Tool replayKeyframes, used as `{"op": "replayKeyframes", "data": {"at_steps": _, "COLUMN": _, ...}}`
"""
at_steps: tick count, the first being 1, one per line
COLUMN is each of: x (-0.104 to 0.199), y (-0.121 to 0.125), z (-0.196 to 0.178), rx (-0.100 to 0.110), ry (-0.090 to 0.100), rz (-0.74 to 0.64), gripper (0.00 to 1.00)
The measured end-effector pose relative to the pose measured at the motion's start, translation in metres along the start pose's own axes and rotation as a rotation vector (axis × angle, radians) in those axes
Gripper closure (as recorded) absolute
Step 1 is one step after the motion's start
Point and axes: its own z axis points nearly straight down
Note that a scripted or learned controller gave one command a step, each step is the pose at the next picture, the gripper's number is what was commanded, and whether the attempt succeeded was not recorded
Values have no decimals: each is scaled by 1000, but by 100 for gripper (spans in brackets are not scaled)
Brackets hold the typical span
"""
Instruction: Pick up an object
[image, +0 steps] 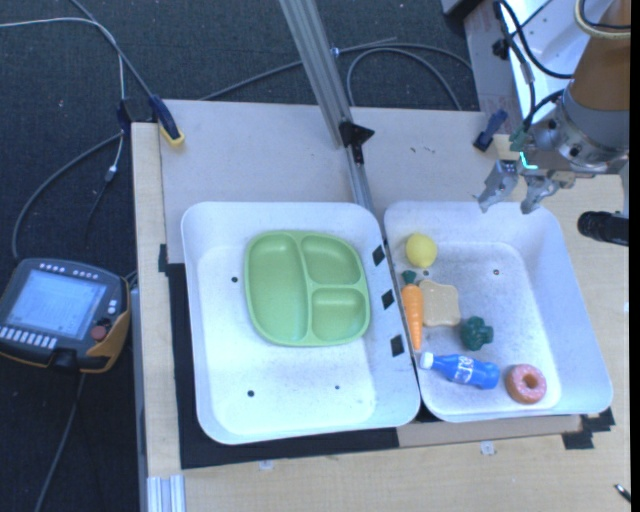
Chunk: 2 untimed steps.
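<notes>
My gripper (511, 196) hangs above the far edge of the right bin (560, 260), open, with nothing between its fingers. Below and left of it in that bin lie a yellow lemon (421, 250), an orange carrot (412, 314), a tan slice of bread (439, 303), a green broccoli piece (475, 333), a blue bottle (463, 370) and a pink donut (525, 383). All these lie apart from the gripper.
The left bin (215, 390) holds a green divided plate (307, 288). A metal pole (330, 75) slants down between the bins. A teach pendant (60, 315) lies off the bench at the left. Cables run along the back.
</notes>
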Motion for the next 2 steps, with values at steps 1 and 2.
{"op": "replayKeyframes", "data": {"at_steps": 1, "x": 0, "y": 1, "z": -1, "rx": -3, "ry": 0, "rz": 0, "gripper": 0}}
{"op": "replayKeyframes", "data": {"at_steps": 2, "x": 8, "y": -6, "z": 54, "rx": 2, "ry": 1, "rz": 1, "gripper": 0}}
